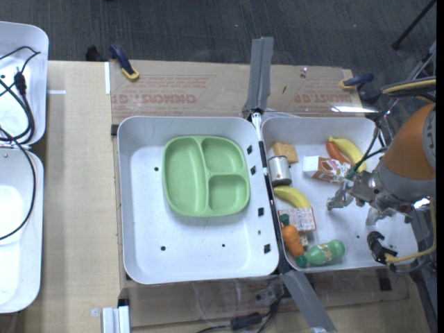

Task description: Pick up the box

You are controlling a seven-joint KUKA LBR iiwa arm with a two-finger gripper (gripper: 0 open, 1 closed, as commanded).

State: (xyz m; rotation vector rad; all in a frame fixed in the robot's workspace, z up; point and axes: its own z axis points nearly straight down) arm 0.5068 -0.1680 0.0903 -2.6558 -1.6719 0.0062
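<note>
The box point(303, 219) is small, flat, white and pink with a printed top. It lies in the right bin point(361, 125) near the left wall, between a banana point(292, 196) and a carrot point(291, 239). My gripper point(356, 208) hangs low over the right side of that bin, to the right of the box and clear of it. Its two metal fingers point(338, 200) stand apart, with bare bin floor between them; it is open and holds nothing.
The right bin also holds a tin can point(279, 171), a cracker point(284, 151), a white block point(310, 164), a red-orange packet point(333, 169), a yellow fruit point(347, 150) and a green bottle point(322, 253). A green divided plate point(206, 175) lies in the left bin point(139, 207).
</note>
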